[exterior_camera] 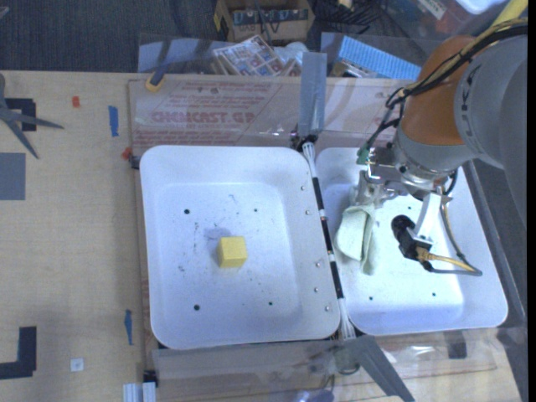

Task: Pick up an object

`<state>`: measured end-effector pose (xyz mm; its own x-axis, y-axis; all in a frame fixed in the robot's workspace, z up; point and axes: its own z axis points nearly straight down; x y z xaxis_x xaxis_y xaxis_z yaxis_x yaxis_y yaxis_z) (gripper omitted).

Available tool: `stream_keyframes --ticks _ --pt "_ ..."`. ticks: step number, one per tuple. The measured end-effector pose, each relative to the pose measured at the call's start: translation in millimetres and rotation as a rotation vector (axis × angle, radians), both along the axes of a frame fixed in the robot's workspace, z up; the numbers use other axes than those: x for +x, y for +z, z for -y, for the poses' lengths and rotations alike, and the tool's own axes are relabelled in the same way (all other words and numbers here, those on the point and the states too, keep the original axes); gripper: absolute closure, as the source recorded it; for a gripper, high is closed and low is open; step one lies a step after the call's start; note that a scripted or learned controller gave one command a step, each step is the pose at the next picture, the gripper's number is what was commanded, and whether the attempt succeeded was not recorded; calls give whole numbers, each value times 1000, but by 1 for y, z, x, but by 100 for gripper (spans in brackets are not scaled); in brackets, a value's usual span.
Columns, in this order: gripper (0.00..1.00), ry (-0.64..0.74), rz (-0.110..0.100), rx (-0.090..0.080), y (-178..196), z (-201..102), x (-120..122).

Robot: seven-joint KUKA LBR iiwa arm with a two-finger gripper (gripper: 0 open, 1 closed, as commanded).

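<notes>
Arm: the grey arm (494,82) with its orange band (444,90) comes in from the upper right of the frame and hangs over the right bin.
Gripper: the gripper (368,198) sits low over the upper left part of the right bin; whether it is open or closed cannot be told from this angle.
Pale object: a soft, pale yellow-green object (356,234) lies in the left part of the right bin, just below the gripper; its top end is at the gripper, but whether it is gripped cannot be told.
Yellow block: a small yellow block (233,251) rests near the middle of the left bin, well apart from the gripper.
Left bin: the white left bin (167,182) has dark specks scattered on its floor.
Right bin: the white right bin (469,300) lies beside it, touching along the middle seam.
Cable: a black and yellow cable (435,258) hangs from the wrist across the right bin.
</notes>
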<state>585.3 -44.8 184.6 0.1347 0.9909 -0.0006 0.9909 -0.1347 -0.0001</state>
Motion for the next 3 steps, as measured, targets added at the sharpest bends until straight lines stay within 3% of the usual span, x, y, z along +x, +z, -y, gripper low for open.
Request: stream_keyframes --ticks 1,2,3 --pt "100 -420 -5 1 -1 7 -96" --pt "100 -424 -2 0 33 19 -106" --pt "100 -491 -2 0 90 38 -37"
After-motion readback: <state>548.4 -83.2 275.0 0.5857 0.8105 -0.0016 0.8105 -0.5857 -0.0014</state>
